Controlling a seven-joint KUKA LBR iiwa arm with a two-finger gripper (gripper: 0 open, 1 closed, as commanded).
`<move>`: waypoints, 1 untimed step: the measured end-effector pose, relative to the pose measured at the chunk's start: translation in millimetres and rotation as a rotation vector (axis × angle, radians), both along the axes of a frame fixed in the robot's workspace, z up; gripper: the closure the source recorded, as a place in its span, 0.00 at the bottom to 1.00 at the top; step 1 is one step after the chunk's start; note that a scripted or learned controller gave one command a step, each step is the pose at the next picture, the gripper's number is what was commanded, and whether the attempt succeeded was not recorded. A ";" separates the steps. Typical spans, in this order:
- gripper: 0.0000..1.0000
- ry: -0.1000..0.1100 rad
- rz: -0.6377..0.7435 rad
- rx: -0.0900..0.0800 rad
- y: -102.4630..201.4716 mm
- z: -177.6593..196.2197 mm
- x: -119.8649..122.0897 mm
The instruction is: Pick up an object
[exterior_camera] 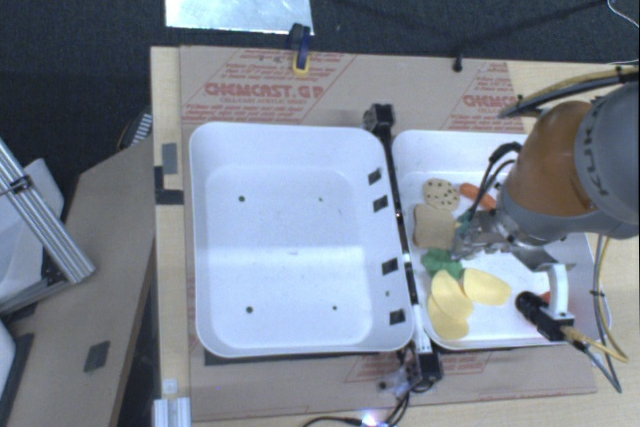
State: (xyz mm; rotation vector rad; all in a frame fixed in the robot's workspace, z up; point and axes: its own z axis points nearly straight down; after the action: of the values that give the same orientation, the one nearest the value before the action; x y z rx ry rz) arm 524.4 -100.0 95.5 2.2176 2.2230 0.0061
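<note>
the gripper (468, 242) hangs low over the right bin (440, 137), amid a small cluster of things gathered near that bin's left wall. whether it is released or clenched cannot be told from this slant. the tan block (432, 228), a flat, squarish slab with a matte, biscuit-like face, lies just beside the gripper on the view's left, too close to tell whether they touch. the green piece (438, 262), small, lumpy and leaf-like, lies just in front of the gripper, toward the bin's near edge. behind the tan block sits the round biscuit (437, 191), a pale disc with dark speckles, and to its right the orange piece (470, 191), small and smooth, partly hidden by the arm (560, 165). toward the front lie two smooth, glossy ovals: the near yellow oval (449, 299), touching the green piece, and the far yellow oval (487, 287), overlapping its neighbour's right side. both bins are shallow, smooth white plastic with rounded corners. the left bin (290, 215) stands alongside, and both rest on a cardboard sheet (260, 85) printed in red lettering.
</note>
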 end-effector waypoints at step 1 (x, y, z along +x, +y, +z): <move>1.00 -0.002 -0.002 -0.003 4.8 -9.4 -9.9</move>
State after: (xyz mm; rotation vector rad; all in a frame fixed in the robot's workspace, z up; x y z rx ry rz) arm 514.4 -95.2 86.1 2.2178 2.2179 0.0042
